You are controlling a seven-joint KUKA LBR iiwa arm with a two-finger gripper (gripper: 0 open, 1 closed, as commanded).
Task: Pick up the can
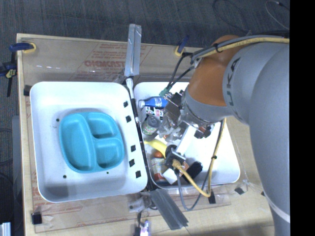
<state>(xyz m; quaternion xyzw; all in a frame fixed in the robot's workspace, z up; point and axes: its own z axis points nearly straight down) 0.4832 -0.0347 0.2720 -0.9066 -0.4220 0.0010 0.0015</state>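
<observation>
Arm (231,87) from the right, bent low into the right bin (229,168), gripper (170,124) state unclear.

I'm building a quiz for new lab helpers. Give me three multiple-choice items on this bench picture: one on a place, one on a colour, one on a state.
1. Where does the divided tray lie?
A. In the left bin
B. In the right bin
C. On the floor

2. What colour is the divided tray?
A. Red
B. Light blue
C. Black

3. How does the arm stand just now?
A. Parked over the left bin
B. Lifted away from the bench
C. Reaching down into the right bin

Answers:
1 A, the tray rests flat inside the left bin.
2 B, its whole surface is light blue.
3 C, the wrist end sits among the heap of small things along the left side of the right bin.
</observation>
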